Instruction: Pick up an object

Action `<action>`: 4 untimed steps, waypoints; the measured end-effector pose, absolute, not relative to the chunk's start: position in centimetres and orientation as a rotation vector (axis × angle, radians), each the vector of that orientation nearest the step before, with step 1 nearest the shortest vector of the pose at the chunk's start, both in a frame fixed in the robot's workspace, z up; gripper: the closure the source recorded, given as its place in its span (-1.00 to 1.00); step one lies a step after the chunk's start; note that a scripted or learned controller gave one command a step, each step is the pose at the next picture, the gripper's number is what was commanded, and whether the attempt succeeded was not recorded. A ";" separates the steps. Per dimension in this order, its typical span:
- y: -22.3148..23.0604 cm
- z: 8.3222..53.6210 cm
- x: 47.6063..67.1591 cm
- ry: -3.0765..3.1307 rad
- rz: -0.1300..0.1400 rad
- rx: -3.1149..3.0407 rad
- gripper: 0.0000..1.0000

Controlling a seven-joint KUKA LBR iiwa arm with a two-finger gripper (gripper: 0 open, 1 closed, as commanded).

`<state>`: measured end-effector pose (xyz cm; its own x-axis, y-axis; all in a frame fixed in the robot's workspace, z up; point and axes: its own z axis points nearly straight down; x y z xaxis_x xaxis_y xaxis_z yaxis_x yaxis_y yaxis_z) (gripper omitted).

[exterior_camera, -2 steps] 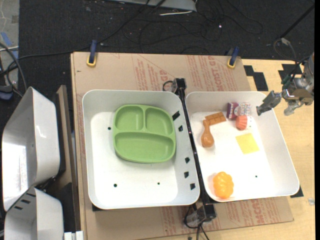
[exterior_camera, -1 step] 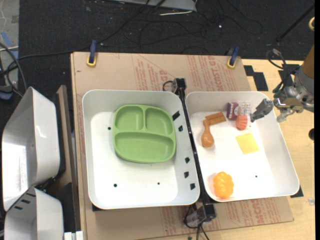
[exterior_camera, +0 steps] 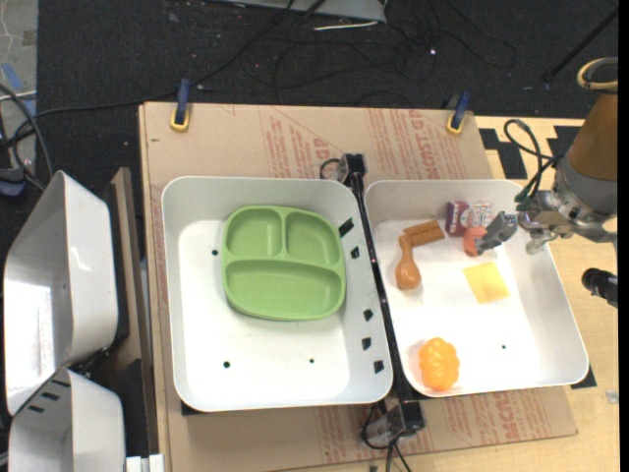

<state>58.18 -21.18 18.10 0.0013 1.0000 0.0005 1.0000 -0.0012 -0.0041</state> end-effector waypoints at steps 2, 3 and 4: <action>-20.7 13.2 58.4 -2.222 -0.001 -2.224 1.00; -19.7 18.6 59.0 -2.230 -0.005 -2.221 1.00; -19.6 23.1 58.6 -2.229 -0.004 -2.221 1.00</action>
